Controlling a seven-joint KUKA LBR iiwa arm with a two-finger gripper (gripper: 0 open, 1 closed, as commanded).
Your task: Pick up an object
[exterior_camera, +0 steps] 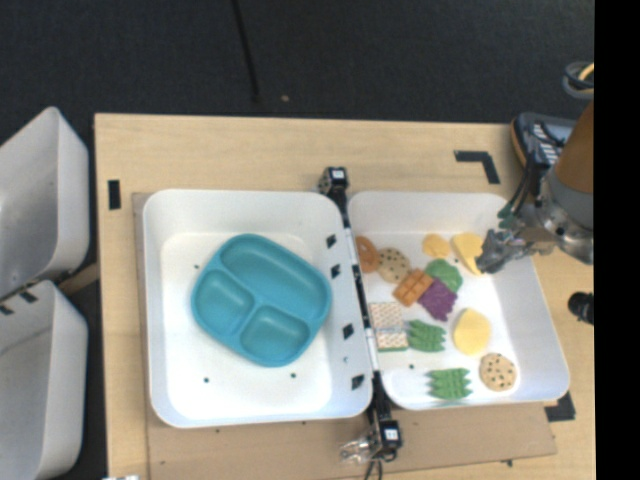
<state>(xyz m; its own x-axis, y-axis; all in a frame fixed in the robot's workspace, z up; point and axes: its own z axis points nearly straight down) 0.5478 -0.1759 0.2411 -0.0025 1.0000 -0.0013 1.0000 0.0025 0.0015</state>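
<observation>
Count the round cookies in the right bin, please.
2: one cookie near the bin's upper left, one cookie at its lower right. None seems hidden.

A divided plate (262, 298) lies in the left bin (160, 388); food pieces (420, 288) fill the right bin (540, 368).

A pale wooden bench top (250, 153) sits against a dark, almost black floor (150, 38), with black corner marks (478, 164) on its surface. A thin dark cable (242, 38) runs across the floor toward the bench's far edge. At the left stand two white, rounded box-like forms (35, 203), one behind the other, evenly lit.
</observation>
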